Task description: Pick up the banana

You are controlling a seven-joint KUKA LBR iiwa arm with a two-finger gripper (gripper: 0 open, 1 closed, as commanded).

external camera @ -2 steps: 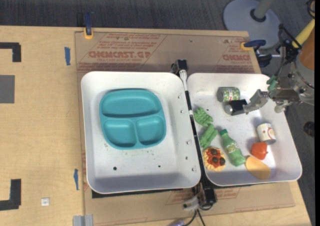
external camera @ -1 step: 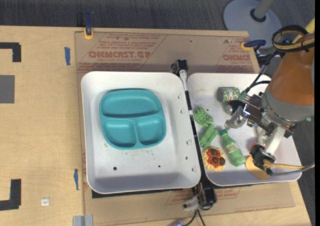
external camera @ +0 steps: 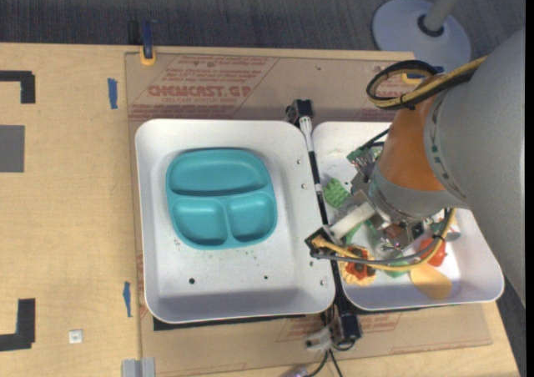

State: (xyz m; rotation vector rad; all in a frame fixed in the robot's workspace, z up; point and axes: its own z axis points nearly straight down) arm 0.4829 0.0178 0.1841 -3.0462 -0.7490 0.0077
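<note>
You've got the grey arm with the orange band (external camera: 417, 154) low over the right shallow white bin (external camera: 480, 284), wrist covering most of the clutter there. Gripper (external camera: 390, 233): can't tell how the jaws stand, and the banana isn't identifiable. The teal three-compartment plastic tray (external camera: 221, 196) sits in the left white bin (external camera: 158, 284).

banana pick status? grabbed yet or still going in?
Done: the arm has reached in low over the right bin, wrist buried in the clutter. In hand: nothing confirmed; the arm hides the grasp, and no banana can be picked out among the toys. Left: grasp and lift. The left bin holds a teal divided plate.
</note>
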